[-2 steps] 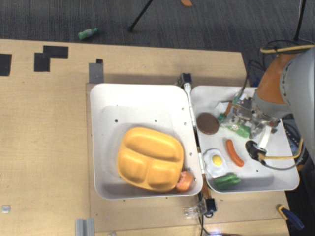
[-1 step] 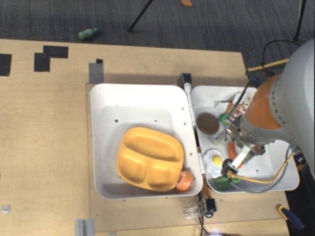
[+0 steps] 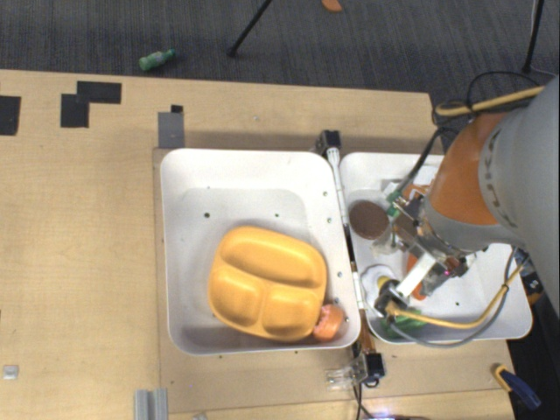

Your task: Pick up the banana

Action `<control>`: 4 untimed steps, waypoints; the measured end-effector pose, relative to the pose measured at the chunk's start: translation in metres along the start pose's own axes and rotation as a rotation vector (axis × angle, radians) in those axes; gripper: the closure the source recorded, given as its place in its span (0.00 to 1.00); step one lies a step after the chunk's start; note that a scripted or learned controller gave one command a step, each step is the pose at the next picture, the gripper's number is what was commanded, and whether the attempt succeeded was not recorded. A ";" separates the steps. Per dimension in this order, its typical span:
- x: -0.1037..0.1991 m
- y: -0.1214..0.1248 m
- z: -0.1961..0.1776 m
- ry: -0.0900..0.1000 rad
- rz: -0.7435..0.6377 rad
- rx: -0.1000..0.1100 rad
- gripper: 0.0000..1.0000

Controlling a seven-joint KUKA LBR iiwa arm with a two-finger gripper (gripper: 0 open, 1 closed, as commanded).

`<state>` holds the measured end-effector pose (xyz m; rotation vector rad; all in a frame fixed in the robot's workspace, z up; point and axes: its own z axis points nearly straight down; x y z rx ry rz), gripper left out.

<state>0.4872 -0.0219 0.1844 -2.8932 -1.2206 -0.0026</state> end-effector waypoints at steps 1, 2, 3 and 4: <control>0.040 -0.040 0.001 -0.002 -0.266 0.002 0.00; 0.026 -0.026 0.000 -0.001 -0.608 0.000 0.00; 0.026 -0.026 0.000 -0.001 -0.608 0.000 0.00; 0.026 -0.026 0.000 -0.001 -0.608 0.000 0.00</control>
